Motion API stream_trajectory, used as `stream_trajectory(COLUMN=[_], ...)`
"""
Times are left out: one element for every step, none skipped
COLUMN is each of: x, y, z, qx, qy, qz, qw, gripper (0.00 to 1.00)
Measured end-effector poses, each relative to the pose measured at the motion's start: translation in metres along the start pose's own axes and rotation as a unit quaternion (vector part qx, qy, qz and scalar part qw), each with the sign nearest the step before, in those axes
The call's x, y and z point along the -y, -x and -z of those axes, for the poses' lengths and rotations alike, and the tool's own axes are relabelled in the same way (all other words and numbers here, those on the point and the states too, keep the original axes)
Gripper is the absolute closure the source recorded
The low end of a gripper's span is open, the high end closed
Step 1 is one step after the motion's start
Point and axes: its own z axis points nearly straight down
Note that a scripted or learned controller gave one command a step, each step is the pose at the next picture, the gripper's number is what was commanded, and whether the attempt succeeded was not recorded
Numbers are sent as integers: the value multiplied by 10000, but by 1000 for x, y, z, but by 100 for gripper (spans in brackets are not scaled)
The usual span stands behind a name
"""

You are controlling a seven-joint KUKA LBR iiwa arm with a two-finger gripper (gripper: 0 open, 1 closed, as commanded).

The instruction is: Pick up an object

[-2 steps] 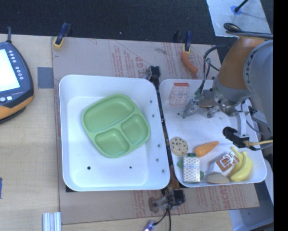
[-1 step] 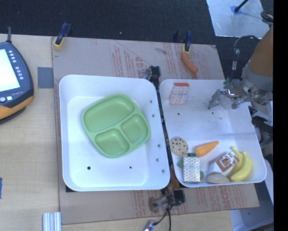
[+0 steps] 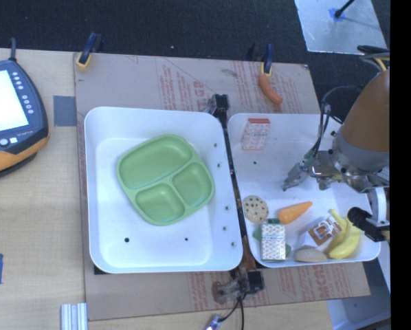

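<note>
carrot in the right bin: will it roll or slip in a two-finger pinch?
The carrot is tapered and looks smooth, so it would probably roll if nudged side-on and may squirt out of a pinch near its thin end. It looks like rigid toy plastic, likely light. The cookie beside it could get bumped.

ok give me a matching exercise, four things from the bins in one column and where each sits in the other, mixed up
Things:
1. green divided plate
2. carrot
3. banana
4. round cracker

Places:
A. right bin, near corner on the arm's side
B. left bin, about its middle
C. right bin, by the wall shared with the left bin
D. right bin, between the cracker and the banana

Pairs: 1-B, 2-D, 3-A, 4-C
</note>
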Motion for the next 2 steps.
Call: stream_trajectory(x=[-81,7], y=[-7,39], z=[-50,-28], qx=[0,3], qy=[1,5], qz=[-4,-10], qw=[10000,10000], gripper=[0,0])
